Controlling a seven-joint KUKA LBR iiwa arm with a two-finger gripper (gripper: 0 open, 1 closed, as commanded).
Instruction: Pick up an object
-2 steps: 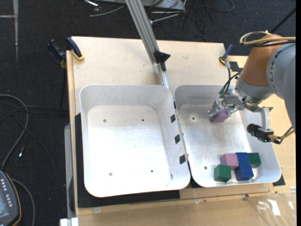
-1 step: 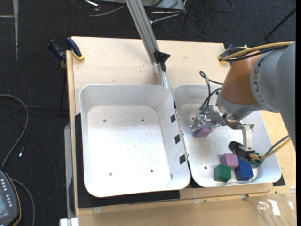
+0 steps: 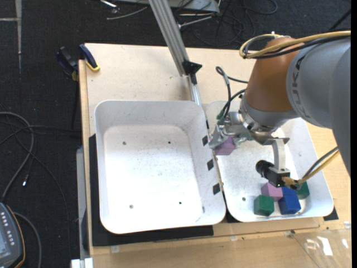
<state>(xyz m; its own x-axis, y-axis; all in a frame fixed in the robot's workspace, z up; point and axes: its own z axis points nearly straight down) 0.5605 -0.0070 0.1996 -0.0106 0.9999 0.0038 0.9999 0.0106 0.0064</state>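
While the grey arm (image 3: 312, 77) with its orange band reaches in from the right of the frame, the wooden bench (image 3: 139, 71) is seen carrying two shallow white bins side by side. The left bin (image 3: 150, 166) takes up the centre and lower left of the frame. The right bin (image 3: 245, 172) lies partly under the arm at the lower right. Over the upper left part of the right bin, close to the shared rim, the gripper (image 3: 226, 141) is seen with its fingers closed on a lilac block (image 3: 225, 146), which is held between them. At the lower right corner of the right bin a cluster is gathered: a blue block (image 3: 290, 201), a green block (image 3: 264, 205), a pink block (image 3: 272, 191) and a dark green piece (image 3: 303, 190), touching or just beside one another.
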